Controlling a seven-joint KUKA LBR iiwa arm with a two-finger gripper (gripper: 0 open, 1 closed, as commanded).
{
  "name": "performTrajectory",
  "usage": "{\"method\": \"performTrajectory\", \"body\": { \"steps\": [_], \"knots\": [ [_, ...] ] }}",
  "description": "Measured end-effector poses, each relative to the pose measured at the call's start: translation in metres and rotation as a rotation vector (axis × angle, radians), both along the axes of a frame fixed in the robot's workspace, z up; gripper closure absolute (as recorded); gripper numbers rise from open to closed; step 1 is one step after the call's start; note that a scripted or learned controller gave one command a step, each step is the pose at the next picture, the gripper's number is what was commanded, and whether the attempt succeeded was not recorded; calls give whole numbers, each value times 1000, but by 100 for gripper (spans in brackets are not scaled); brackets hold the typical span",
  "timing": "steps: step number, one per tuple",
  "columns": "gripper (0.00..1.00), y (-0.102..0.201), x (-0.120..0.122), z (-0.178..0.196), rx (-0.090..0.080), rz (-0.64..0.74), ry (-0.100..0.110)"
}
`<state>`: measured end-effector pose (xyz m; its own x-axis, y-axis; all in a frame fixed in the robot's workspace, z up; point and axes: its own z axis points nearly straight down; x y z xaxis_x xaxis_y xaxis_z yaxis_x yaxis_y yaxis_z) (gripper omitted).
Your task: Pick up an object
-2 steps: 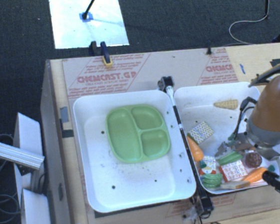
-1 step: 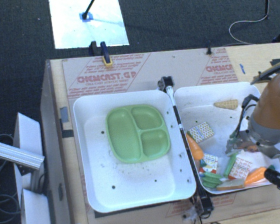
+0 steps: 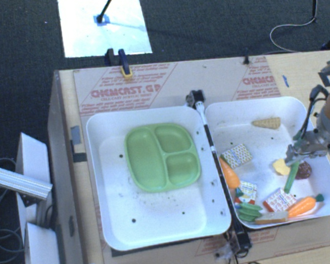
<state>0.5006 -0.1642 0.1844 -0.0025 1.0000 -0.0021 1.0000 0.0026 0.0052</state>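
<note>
- The gripper [image 3: 294,161] hangs low in the right bin [image 3: 251,108]; whether it is spread or closed I cannot tell, and nothing shows clamped in it
- Just beside it lie a yellow piece [image 3: 281,167], a dark round object [image 3: 303,170] and a green stick [image 3: 290,180], any of them a likely target
- Further off: a carrot [image 3: 302,205], a wedge [image 3: 267,124], small boxes [image 3: 237,155]
- The left bin [image 3: 113,223] bears a green tray [image 3: 162,157]
- Judged from this, nothing is lifted yet; grasp and raise remain

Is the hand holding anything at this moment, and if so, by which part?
It cannot be told. The hand sits low in the right bin, over the yellow piece and dark round item, with nothing visibly between its fingers.
</note>
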Motion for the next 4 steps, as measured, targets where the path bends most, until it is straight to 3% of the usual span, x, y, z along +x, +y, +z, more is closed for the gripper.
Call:
{"method": "performTrajectory", "body": {
  "steps": [1,2,3,4],
  "knots": [
    [100,52,17,55,2,2,1],
    [0,51,17,55,2,1,2],
    [0,4,0,-100,1,-1,3],
    [100,5,1,-90,1,0,0]
  ]
}}
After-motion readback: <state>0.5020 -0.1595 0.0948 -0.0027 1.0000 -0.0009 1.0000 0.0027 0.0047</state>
